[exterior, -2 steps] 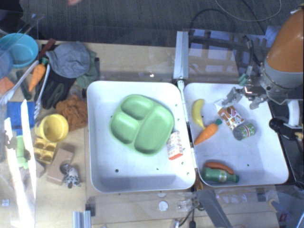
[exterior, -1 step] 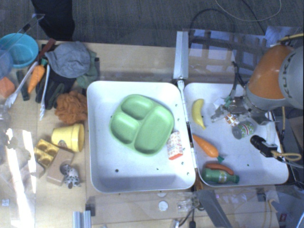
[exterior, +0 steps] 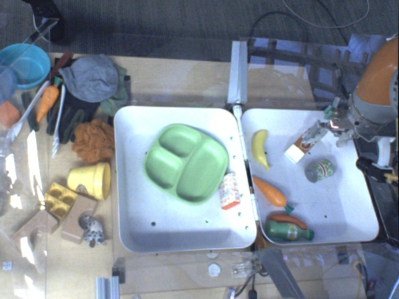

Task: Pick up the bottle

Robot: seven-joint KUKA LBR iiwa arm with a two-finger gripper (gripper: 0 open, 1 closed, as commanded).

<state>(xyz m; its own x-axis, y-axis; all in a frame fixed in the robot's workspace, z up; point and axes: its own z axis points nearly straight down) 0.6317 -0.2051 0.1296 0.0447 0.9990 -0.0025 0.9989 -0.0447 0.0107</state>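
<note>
The camera view shows the bottle (exterior: 288, 231) lying on its side at the front edge of the right bin (exterior: 349, 226). It is green, with a dark label and a yellow-orange cap end pointing right. A red thing (exterior: 287, 218) lies just behind it, near a carrot (exterior: 270, 192). The hand (exterior: 336, 122) is over the bin's far right part; I cannot tell its state.

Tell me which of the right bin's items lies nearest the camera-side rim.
The green bottle, lying on its side in the bin's near left corner. The carrot, banana and speckled ball all sit farther back.
</note>
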